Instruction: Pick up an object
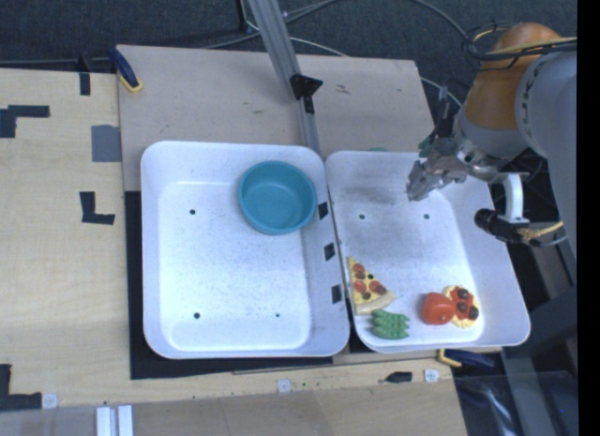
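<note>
The grey claw (419,187) hung over the far part of the right white bin (424,237); how its fingers stood I could not tell. The toy pizza slice (367,287), green toy (390,324) and red-and-yellow toy (448,308) lay along that bin's near edge. A round blue bowl (277,197) sat in the left bin (178,265).

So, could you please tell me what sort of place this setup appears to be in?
Probably a robotics lab bench for grasping trials: two white bins side by side, toy food such as a pizza slice, a blue bowl, and the gripper above the right bin.
</note>
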`<action>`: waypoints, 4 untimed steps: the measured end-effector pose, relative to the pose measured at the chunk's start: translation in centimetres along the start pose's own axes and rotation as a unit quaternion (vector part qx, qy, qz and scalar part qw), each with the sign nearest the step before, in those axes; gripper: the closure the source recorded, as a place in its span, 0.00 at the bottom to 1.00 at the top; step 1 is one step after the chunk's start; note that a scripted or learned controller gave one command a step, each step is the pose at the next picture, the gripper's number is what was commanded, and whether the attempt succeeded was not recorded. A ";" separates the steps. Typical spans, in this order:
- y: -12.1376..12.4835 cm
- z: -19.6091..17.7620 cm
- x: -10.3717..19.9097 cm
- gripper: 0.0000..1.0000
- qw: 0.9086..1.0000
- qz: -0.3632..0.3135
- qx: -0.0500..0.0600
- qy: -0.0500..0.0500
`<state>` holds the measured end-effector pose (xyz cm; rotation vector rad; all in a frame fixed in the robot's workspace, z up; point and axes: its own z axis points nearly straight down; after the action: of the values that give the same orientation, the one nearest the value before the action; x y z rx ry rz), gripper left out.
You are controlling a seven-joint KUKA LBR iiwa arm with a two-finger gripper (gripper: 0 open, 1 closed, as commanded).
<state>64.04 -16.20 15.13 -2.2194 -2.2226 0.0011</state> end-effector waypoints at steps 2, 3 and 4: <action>0.3 -10.8 1.0 1.00 1.000 0.000 -0.002 0.000; -1.2 -9.6 6.4 1.00 1.000 0.000 0.000 0.000; -2.1 -10.1 12.1 1.00 1.000 -0.001 0.000 0.000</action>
<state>61.98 -4.11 25.18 -2.2162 -2.2257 -0.0007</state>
